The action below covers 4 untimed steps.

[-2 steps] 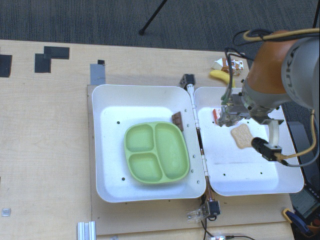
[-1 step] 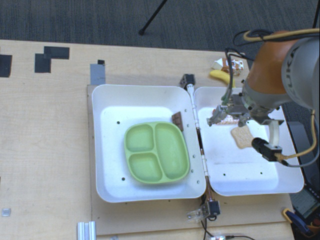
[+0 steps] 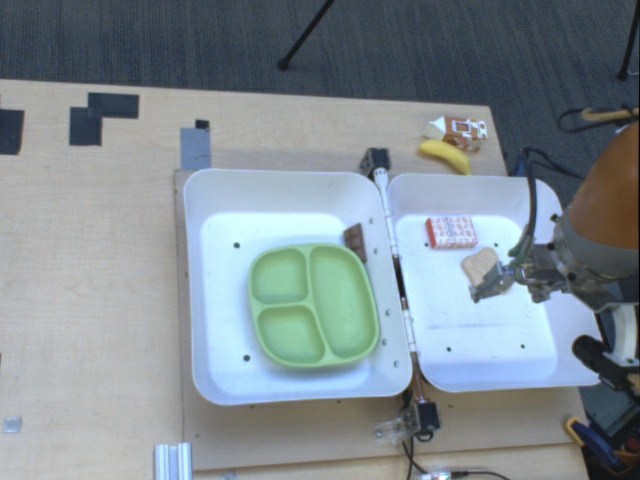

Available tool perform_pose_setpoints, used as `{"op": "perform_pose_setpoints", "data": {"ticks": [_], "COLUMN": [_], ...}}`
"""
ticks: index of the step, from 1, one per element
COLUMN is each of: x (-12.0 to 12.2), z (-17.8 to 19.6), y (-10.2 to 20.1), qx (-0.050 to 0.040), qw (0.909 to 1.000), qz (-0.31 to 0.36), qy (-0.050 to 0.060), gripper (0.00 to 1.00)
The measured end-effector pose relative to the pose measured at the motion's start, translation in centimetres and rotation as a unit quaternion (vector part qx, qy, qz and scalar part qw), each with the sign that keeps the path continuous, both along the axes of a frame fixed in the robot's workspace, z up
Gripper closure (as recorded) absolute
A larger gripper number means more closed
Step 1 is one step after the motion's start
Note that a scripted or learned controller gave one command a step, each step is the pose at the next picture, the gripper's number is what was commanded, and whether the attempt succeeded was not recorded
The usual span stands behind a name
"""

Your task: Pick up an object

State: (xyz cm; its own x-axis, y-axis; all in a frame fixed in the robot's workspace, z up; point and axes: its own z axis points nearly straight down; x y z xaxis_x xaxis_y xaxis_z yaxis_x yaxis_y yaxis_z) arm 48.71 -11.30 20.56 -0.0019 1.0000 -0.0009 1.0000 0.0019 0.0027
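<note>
Gripper point(image 3: 492, 286) poised beside tan block point(image 3: 480, 264) in right bin point(image 3: 500, 363); finger state indiscernible; nothing lifted, pickup pending.

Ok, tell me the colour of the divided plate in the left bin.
Light green, seen in the camera view: divided plate.

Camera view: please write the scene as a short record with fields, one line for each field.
left bin: holds a green divided plate and a small brown item by its right wall
right bin: holds a red and white packet and a tan piece
gripper: over the right bin, just below the tan piece
on the bench behind the bins: a banana and a small carton
</note>
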Motion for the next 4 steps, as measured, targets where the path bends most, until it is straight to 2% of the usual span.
{"op": "perform_pose_setpoints", "data": {"ticks": [1, 2, 3, 4], "x": [0.2, 0.4, 0.3, 0.2], "z": [-11.9, -10.8, -11.8, -11.9], "y": [1.8, 1.8, 0.6, 0.3], "qx": [0.0004, 0.0000, 0.0029, -0.0002], "qw": [1.0000, 1.0000, 1.0000, 1.0000], "qz": [0.000, 0.000, 0.001, 0.000], "qy": [-0.003, -0.005, -0.002, -0.003], "gripper": [0.00, 1.00, 1.00, 0.00]}}
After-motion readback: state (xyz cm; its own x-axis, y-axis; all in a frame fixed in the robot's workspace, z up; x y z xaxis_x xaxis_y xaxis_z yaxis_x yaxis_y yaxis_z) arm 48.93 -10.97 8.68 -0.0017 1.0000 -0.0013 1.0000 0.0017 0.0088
